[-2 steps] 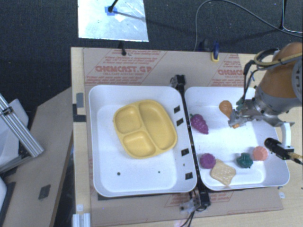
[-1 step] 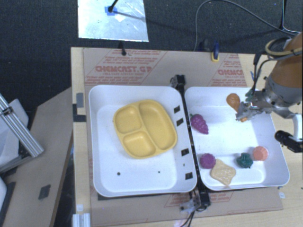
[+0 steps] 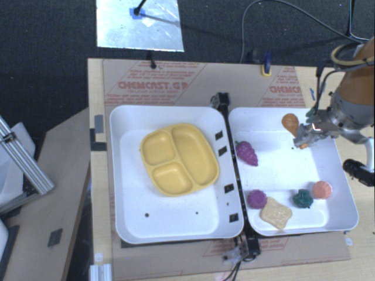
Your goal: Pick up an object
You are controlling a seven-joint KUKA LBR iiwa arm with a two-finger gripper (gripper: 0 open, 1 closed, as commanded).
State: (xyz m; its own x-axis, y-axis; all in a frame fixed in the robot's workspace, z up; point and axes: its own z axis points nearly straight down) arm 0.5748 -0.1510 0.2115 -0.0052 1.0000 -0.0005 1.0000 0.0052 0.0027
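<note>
On the desk [image 3: 176,78], the left white bin [image 3: 132,215] carries a yellow divided plate [image 3: 179,158] with three compartments, set a little toward the bin's rear and turned at a slant. A row of black clips [image 3: 225,168] runs along the seam where the two bins meet.

In the right white bin [image 3: 293,163] the toy foods are scattered. A bunch of purple grapes [image 3: 246,153] lies near the left wall, about halfway back. Toward the front, a smaller purple piece [image 3: 256,199] sits just beside a tan slice of bread [image 3: 275,213]; the two look to be touching. Further right, a dark teal lump [image 3: 303,198] lies near a pinkish-orange round fruit [image 3: 321,189], apart from it by a small gap. At the rear of this bin an orange oval piece [image 3: 290,122] rests close to the back wall.

The pincer [image 3: 305,138] hangs low over the rear right part of that bin, just to the right of and a bit in front of the orange oval piece. I cannot tell from here how its tips are set, and nothing can be seen gripped. The grey arm with its orange band [image 3: 354,86] reaches in from the right edge.
</note>
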